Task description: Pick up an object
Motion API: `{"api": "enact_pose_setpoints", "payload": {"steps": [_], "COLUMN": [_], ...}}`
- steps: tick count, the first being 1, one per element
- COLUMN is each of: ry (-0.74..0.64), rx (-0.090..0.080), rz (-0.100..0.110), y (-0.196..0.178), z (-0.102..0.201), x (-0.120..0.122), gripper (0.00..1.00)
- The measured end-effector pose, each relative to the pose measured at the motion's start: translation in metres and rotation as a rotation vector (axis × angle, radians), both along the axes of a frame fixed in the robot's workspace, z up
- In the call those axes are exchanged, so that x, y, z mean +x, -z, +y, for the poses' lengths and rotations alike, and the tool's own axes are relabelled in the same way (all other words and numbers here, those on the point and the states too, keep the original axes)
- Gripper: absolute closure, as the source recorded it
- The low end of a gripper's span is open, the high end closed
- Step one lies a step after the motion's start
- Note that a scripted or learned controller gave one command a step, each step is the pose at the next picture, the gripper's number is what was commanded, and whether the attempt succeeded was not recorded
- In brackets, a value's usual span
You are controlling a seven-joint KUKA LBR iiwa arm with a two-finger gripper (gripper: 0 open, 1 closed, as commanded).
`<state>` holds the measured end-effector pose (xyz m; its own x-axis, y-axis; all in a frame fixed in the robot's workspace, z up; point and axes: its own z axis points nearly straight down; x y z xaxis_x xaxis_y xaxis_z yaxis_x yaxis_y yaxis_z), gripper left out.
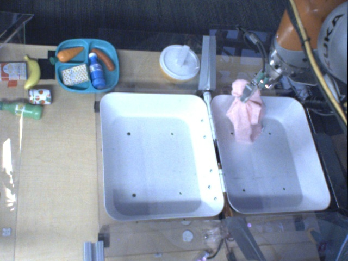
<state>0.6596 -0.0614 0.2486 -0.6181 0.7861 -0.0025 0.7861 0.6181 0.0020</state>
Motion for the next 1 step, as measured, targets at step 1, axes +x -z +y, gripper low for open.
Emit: {"api": "enact_pose_setpoints", "payload": {"steps": [1], "ry": [-0.247], "rx": [0.000], "rz": [0.001], "y": [-0.0409], "z": [-0.0276], "x": [-0.0353], "gripper": [1.00]}}
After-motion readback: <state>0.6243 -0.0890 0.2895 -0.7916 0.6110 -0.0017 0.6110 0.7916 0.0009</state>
